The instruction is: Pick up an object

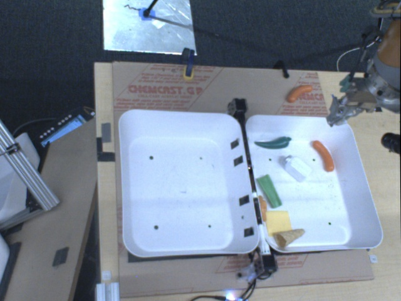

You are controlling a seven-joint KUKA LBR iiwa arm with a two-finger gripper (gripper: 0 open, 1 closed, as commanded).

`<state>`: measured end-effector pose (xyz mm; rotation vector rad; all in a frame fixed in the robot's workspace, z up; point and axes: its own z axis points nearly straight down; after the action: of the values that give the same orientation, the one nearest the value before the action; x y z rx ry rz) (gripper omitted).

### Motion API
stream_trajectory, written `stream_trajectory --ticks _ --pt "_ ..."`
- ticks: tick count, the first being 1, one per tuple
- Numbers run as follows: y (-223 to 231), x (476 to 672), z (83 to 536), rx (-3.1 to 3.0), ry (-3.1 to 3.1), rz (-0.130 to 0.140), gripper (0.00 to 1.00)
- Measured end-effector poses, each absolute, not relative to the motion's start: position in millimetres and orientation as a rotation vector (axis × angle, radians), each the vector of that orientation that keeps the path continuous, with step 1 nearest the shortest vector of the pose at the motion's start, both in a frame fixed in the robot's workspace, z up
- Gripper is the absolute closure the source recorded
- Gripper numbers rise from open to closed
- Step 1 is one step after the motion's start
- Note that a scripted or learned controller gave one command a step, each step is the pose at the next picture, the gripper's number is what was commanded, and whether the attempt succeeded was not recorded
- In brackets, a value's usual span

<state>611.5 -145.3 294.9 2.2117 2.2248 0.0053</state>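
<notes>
My gripper [336,118] hangs above the far right corner of the right bin [357,224], with nothing seen between its fingers. In that bin lie an orange sausage [323,155], a dark green pepper [273,143], a small white bottle [294,167], a green block [269,189], a yellow block [279,221] and a tan cone [288,236]. The sausage is just below and left of the gripper. Another orange sausage [299,93] lies outside the bin on the cardboard behind it.
The left bin [128,168] stands beside the right one, joined by a black divider with clips [245,162]. Cardboard [163,86] lies beneath both bins. A shiny metal sheet [147,17] is at the back, and a metal rail [25,174] at far left.
</notes>
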Motion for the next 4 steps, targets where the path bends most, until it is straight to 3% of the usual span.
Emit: stream_trajectory --ticks 1,2,4 --pt "-121 563.0 488 2.204 2.219 0.016 1.0" --pt "-103 489.4 511 2.211 2.225 0.007 1.0" --pt "-46 486.8 535 2.214 2.227 0.004 1.0"
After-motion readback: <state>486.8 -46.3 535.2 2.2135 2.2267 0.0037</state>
